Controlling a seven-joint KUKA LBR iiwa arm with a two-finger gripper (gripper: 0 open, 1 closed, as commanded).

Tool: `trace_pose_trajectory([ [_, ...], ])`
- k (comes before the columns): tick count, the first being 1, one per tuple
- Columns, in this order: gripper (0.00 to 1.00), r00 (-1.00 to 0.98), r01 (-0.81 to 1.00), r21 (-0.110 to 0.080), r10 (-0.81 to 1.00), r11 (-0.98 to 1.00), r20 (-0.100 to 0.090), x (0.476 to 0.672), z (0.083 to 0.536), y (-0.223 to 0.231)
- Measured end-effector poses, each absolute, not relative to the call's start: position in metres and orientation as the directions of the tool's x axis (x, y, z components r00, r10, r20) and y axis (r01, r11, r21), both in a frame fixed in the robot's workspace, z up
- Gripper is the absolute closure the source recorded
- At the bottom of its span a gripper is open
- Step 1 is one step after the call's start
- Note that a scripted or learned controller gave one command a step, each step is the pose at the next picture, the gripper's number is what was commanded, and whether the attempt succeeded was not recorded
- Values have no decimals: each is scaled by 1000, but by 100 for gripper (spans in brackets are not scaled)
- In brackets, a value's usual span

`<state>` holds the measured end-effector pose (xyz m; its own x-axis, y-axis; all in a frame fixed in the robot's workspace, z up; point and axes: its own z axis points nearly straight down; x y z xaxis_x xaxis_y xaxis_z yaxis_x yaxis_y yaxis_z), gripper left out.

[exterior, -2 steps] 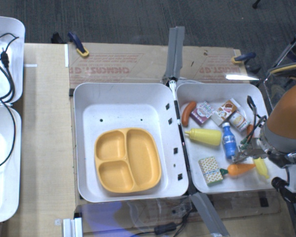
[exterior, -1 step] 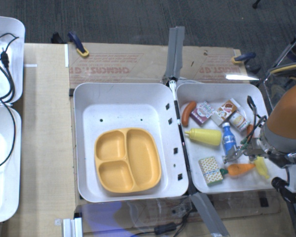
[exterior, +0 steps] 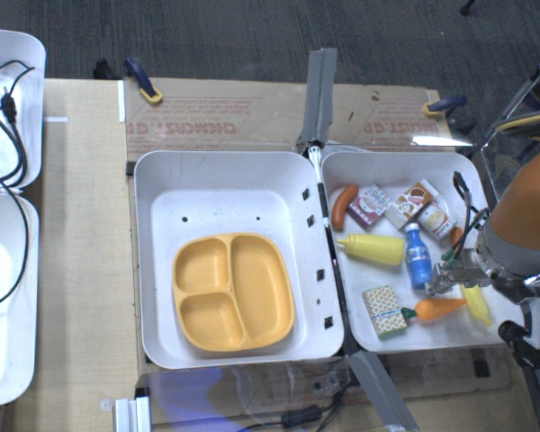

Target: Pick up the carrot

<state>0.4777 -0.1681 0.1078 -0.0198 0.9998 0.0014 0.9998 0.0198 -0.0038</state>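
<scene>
The carrot (exterior: 438,310) is orange with a green stub at its left end. It lies flat near the front edge of the right bin (exterior: 360,165). The gripper (exterior: 442,280) reaches in from the right and hangs just above the carrot, between a blue bottle (exterior: 418,256) and a yellow item (exterior: 475,303). Nothing shows between its tips, and the carrot rests on the bin floor.
The right bin also holds a yellow mustard bottle (exterior: 373,247), a red sausage (exterior: 342,205), a speckled box (exterior: 383,311) and several small packets (exterior: 405,205). In the left bin (exterior: 153,241) sits a yellow divided plate (exterior: 234,291). A grey divider (exterior: 320,97) stands behind the bins.
</scene>
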Motion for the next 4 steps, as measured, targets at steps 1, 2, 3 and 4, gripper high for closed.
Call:
trace_pose_trajectory([
  [1,0,-20,1000,-4,1000,20,1,478,108,-168],
  [2,0,-221,975,-2,975,221,1,477,91,-165],
  [3,100,-220,975,-2,975,220,1,477,100,-165],
  [4,0,-220,975,-2,975,220,1,477,100,-165],
])
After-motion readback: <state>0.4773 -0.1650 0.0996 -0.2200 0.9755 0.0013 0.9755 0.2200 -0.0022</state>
